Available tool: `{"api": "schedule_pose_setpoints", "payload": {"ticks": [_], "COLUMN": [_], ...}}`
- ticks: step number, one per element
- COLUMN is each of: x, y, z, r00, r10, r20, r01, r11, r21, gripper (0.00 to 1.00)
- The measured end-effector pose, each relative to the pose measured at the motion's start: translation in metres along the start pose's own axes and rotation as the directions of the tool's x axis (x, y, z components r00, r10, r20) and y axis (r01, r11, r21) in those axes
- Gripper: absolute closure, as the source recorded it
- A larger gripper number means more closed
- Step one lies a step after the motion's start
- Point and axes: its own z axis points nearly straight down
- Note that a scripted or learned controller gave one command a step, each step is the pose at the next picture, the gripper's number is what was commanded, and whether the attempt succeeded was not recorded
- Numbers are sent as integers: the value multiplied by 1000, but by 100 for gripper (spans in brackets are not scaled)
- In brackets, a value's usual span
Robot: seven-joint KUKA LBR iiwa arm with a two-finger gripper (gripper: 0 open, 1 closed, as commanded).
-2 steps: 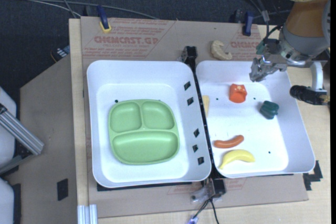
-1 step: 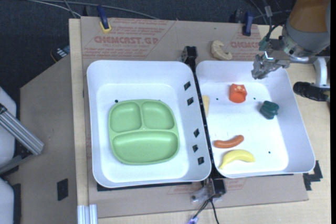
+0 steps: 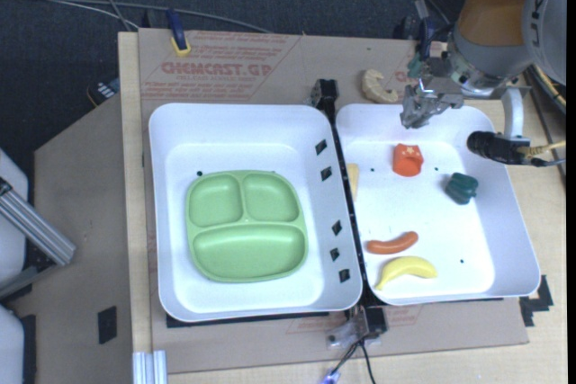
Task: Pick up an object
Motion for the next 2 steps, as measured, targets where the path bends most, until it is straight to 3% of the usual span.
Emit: {"api": "schedule_pose_setpoints", "payload": {"ticks": [2], "x": [113], "y": [-8], "z": [-9], "r00": [1000], "r10": [0], "r20": [-1], "r01": [0], "r11": [1000], "r21": [3], "gripper": [100]}}
